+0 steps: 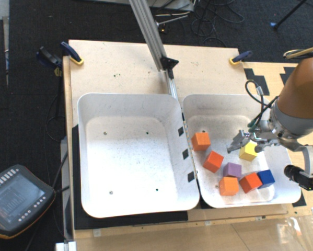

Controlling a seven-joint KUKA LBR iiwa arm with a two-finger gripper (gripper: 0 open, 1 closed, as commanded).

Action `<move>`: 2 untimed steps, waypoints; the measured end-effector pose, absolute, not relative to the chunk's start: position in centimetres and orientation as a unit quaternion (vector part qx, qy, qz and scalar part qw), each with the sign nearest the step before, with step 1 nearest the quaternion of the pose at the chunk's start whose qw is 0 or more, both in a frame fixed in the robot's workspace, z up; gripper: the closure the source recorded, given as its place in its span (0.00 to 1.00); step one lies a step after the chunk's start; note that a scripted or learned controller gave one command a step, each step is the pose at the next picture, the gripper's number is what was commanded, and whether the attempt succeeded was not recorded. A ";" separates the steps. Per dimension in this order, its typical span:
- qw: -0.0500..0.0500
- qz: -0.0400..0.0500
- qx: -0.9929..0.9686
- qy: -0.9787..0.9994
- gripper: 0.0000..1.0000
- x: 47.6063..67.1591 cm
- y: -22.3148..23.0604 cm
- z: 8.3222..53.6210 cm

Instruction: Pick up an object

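Grasp step in hand: gripper [246,144] sits low in the right bin [213,106], fingers closed around the yellow cube [248,151] just far of the purple cube [232,169]; next move, by my reading, a straight lift clear of neighbours.

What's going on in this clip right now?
The KUKA arm reaches into the right bin from the right, its gripper down at a yellow block. Whether it actually grips the block is unclear. Nearby lie three orange blocks, a purple, a red and a blue one. The left bin sits alongside.
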State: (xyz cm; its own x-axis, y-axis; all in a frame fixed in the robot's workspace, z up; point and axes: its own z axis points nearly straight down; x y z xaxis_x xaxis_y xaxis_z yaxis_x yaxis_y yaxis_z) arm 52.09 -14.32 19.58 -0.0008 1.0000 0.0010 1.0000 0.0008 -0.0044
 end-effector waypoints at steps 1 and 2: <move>0.000 0.000 -0.707 -0.707 0.00 52.2 -14.3 19.8; 0.003 0.002 -0.708 -0.707 0.00 51.1 -14.1 14.5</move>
